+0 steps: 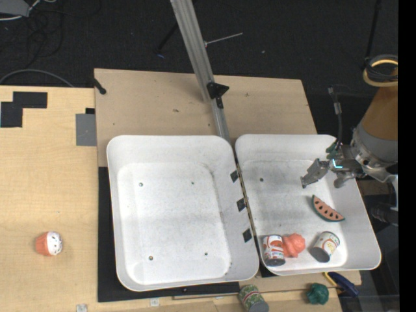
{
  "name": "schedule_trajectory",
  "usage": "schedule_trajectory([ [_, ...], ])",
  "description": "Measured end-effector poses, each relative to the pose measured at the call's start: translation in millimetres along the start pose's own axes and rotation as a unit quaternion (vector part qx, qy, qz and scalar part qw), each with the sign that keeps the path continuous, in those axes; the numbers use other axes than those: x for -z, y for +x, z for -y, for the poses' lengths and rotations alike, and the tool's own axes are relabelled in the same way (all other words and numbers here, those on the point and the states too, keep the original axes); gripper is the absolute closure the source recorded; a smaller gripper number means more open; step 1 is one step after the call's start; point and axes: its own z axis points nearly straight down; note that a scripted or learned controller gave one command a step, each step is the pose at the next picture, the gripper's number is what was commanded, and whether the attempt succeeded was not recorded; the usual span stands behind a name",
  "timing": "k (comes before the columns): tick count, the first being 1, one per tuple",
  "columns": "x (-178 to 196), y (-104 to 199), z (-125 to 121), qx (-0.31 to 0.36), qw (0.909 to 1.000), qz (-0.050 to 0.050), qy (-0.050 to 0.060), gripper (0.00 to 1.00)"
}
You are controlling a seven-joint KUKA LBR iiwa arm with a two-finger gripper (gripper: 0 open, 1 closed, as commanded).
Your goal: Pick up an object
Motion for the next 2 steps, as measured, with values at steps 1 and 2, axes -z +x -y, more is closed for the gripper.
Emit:
schedule_trajectory([
  [1, 2, 0, -1, -0.001, 1.0, 0.001, -0.002, 0.0],
  [2, -56, -8, -4, 0.0, 1.0, 0.0, 0.0, 0.0],
])
